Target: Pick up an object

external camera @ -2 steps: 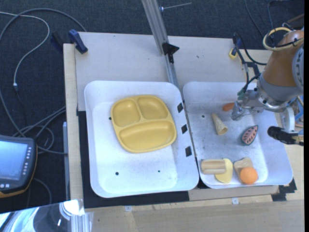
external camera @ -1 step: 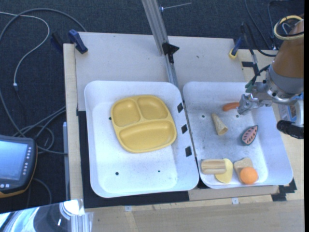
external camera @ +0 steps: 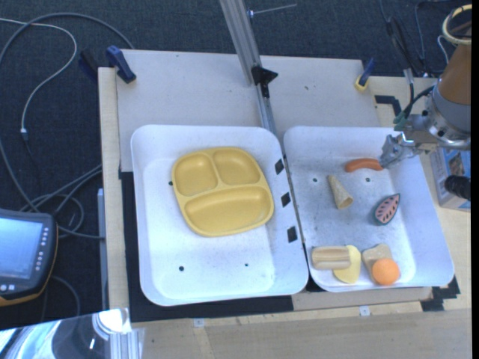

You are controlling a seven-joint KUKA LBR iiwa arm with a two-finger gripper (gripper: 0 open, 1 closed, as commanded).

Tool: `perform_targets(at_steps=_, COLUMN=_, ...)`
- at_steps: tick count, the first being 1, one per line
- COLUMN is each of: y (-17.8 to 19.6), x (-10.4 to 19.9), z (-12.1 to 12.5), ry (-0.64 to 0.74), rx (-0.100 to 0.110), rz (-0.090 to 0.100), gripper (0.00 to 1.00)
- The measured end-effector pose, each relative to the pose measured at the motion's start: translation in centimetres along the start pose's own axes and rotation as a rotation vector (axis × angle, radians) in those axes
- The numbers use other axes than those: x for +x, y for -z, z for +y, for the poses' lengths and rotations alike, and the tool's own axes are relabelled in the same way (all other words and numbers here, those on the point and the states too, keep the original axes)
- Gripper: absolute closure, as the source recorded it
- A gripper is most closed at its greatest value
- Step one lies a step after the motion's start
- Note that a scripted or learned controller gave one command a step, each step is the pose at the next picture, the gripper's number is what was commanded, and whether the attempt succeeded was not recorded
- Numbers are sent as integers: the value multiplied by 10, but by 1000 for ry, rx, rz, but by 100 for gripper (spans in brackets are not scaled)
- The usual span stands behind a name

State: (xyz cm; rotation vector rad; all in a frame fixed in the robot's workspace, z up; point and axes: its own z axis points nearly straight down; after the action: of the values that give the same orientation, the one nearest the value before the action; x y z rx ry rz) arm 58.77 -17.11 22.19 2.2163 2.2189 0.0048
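The tool (external camera: 392, 149) hangs over the upper right part of the right bin (external camera: 299, 200), just beside the right end of the toy sausage (external camera: 364, 165), an orange-red link lying flat along the bin floor. Whether the tool is spread or pressed together cannot be told from this slanted view; nothing is visibly pinched in it.

The sausage looks like the likeliest target, and that is where the risk lies. The tool sits at the link's end rather than over its middle, so a descent from here may catch only the tip; a round, smooth toy would likely roll or squirt sideways. The bin's right wall is near too, so a small offset could push the sausage toward it instead of trapping it.

The other candidates lie well apart from the tool: an ice-cream cone (external camera: 340, 191) near the bin's middle, a watermelon slice (external camera: 387, 209) to its right, and along the front edge a tight cluster of a bread roll (external camera: 330, 257), a yellow wedge (external camera: 347, 274), a tan block (external camera: 376, 255) and an orange ball (external camera: 386, 272). Those front pieces touch one another, so a grab there could wedge between two things or drag a neighbour along.

The left bin (external camera: 150, 200) bears a yellow divided plate (external camera: 221, 191), far from the tool. Both bins rest on the tabletop (external camera: 187, 88).
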Motion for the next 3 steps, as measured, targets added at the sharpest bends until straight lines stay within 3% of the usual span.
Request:
perform_targets(at_steps=1, y=47, x=6, z=7, ry=1, rx=-1, rz=0, gripper=100)
perform_targets(at_steps=2, y=39, x=56, z=-17, ry=4, rx=9, rz=5, gripper=100)
perform_targets(at_steps=3, y=30, x=112, z=-21, ry=5, rx=9, rz=5, gripper=100)
